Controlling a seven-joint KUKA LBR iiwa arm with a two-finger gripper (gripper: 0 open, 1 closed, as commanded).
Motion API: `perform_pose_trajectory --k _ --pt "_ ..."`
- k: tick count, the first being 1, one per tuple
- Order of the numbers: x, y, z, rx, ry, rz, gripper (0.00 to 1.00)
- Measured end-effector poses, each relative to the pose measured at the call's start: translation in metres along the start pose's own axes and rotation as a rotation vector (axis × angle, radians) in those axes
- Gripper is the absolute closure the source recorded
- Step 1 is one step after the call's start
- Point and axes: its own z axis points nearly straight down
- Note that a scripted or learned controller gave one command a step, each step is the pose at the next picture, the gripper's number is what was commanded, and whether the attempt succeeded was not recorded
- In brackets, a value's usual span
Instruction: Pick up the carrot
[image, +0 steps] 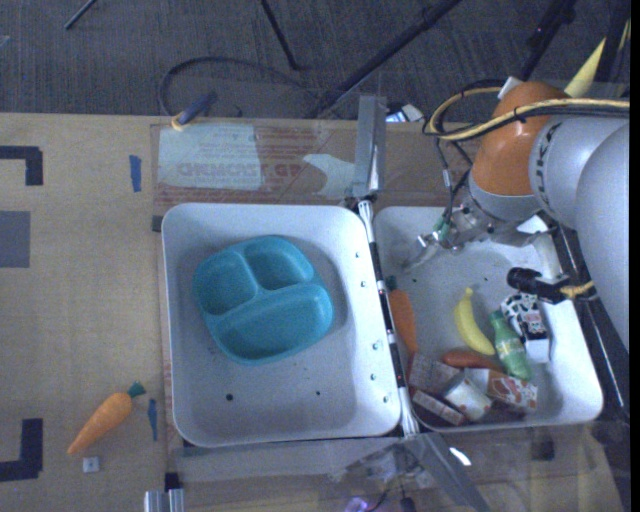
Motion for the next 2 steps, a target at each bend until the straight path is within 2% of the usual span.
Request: perform_pose_trajectory --k 2 --pt "0.011 -0.024 -0.001 -0.001 0.002 -0.105 0.0"
